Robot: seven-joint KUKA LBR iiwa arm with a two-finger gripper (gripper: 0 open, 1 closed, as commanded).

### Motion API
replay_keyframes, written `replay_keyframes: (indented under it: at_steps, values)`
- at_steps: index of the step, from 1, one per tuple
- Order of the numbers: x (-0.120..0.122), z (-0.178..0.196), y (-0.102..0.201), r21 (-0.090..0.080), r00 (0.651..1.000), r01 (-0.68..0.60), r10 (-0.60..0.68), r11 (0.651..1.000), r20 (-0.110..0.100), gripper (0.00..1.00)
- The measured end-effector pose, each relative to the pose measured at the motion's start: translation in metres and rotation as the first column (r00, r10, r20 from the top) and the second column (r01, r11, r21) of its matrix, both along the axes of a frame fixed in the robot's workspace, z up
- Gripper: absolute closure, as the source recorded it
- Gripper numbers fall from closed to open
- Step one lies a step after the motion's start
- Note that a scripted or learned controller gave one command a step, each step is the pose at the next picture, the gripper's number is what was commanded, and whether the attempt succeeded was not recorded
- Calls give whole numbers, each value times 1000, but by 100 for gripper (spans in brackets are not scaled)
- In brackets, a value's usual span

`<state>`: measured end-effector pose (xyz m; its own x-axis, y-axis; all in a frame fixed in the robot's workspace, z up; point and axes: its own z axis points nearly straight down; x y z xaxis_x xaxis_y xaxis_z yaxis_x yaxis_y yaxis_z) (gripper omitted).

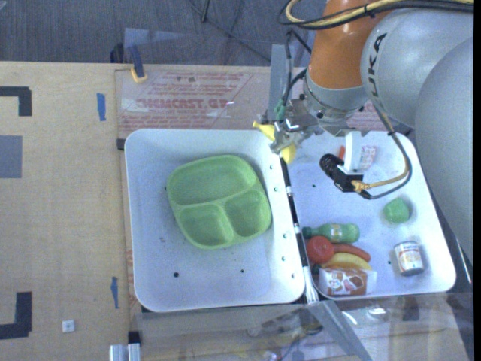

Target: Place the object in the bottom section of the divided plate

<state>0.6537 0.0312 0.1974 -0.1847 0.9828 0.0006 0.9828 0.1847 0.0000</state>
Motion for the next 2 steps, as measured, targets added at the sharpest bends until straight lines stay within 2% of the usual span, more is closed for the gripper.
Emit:
replay_keyframes:
  at_steps: [1, 2]
  values:
    - [-29, -16, 80, 0, 993, 115, -115, 993, -2, 100]
    - [-72, 16, 130, 0, 1000, -1, 1, 1000, -2, 100]
